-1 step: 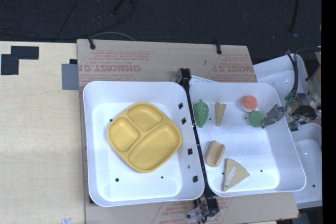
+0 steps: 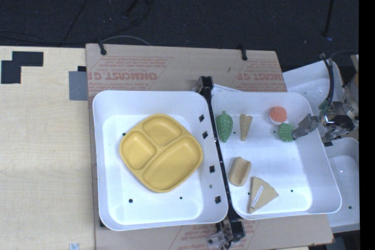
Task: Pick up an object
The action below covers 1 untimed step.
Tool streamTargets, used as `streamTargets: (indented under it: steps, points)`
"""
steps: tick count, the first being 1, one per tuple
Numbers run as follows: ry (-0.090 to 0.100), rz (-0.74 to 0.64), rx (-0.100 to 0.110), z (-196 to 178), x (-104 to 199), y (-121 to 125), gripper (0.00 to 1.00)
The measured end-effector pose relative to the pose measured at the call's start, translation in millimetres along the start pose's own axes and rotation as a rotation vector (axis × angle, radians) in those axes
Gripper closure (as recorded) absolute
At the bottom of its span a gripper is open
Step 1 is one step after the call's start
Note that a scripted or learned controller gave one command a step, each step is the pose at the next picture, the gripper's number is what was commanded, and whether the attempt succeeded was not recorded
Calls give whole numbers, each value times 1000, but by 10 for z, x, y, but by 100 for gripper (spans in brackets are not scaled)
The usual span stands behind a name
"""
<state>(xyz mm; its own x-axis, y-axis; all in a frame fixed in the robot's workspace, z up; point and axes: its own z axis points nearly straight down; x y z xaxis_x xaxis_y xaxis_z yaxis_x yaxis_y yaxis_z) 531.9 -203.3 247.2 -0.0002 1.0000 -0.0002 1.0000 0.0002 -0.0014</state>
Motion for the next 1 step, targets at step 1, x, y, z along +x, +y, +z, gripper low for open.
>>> streamTargets:
  steps: [1]
  points:
    - [2,1,6,456,-43,-51,0]
